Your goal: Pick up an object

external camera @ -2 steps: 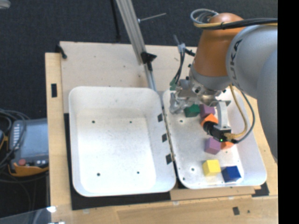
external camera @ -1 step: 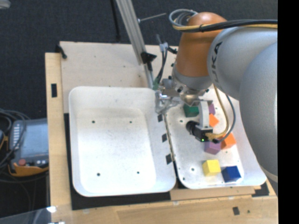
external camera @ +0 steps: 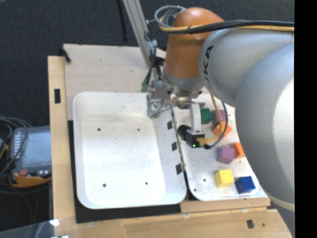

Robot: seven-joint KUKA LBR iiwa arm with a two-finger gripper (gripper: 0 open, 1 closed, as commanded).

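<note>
Purple block (external camera: 225, 154) right of gripper (external camera: 154, 108)

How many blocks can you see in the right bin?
5: green block, purple block, orange block, yellow block, blue block. The arm may hide more.

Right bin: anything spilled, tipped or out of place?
Nothing stands out. The yellow block, blue block, purple block and green block all lie inside the right bin, none over its rim. The arm hides much of that bin, so I can't vouch for that part.
</note>
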